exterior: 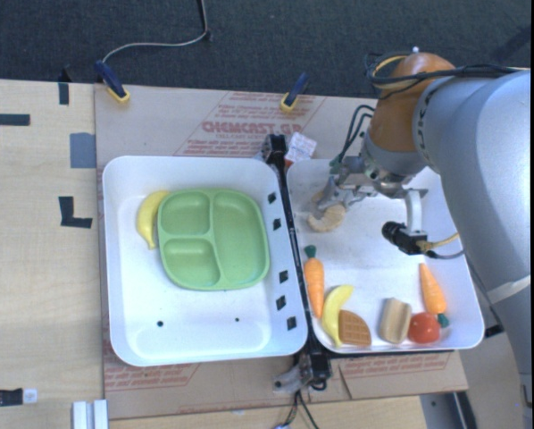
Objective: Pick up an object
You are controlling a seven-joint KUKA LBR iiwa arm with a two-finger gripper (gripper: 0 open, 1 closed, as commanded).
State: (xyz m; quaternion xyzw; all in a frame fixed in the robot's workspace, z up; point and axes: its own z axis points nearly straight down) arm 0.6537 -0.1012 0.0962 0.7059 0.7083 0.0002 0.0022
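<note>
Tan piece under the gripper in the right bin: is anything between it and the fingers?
Nothing visible does. The gripper is right over the tan piece at the right bin's far left. The nearest carrot lies apart, toward the near side.

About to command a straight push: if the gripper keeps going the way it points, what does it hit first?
Most likely the tan bread-like piece just below the gripper, near the right bin's left wall. Depth is unclear from this slanted view, so it could land on the bin floor beside it.
</note>
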